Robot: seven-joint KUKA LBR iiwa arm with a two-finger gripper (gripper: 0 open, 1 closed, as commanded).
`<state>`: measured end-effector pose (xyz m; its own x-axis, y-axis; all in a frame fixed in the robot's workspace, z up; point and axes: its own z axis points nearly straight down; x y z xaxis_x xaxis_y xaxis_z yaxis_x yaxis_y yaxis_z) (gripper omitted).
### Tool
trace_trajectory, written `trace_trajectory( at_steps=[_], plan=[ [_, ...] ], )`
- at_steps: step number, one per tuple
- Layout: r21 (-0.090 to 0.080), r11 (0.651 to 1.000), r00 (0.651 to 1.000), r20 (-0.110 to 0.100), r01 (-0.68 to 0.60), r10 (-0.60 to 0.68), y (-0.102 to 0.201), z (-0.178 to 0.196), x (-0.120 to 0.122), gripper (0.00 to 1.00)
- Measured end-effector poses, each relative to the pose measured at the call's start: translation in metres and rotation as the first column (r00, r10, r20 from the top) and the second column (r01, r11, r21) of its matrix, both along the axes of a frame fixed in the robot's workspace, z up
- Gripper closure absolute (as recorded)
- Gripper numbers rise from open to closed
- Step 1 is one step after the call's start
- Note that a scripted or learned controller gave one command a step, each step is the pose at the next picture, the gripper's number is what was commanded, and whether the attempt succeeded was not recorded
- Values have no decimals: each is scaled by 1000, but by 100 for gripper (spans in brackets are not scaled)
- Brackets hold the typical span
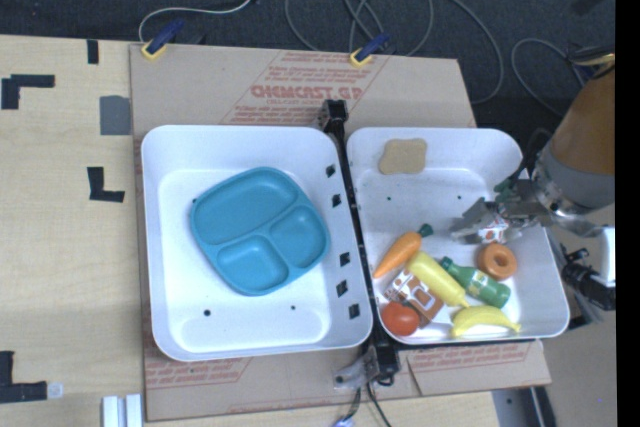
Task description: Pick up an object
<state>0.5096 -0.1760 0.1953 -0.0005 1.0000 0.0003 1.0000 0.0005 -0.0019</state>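
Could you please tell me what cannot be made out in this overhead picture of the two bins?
- Gripper in the camera view: fingers blurred, so their state is unclear.
- Small red-and-white item: partly covered by the gripper, too small to identify.
- Patterned box: partly under the yellow piece, print unreadable.

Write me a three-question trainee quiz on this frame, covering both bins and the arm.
1. True or false: the blue divided plate lies in the left bin.
2. Which item lies apart from the others, near the far wall of the right bin? A) carrot B) tan flat piece C) tomato
3. Fill in: the gripper hovers just above the orange ____.

Key:
1. True.
2. B; the carrot and tomato sit in the cluster at the near side, with the banana and green bottle.
3. Ring.
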Motion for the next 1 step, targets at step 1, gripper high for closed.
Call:
trace_trajectory(
  at_steps=[1],
  plan=[
    [-15,1000,1000,31,-1,1,-26,-84,43,0]
  ],
)
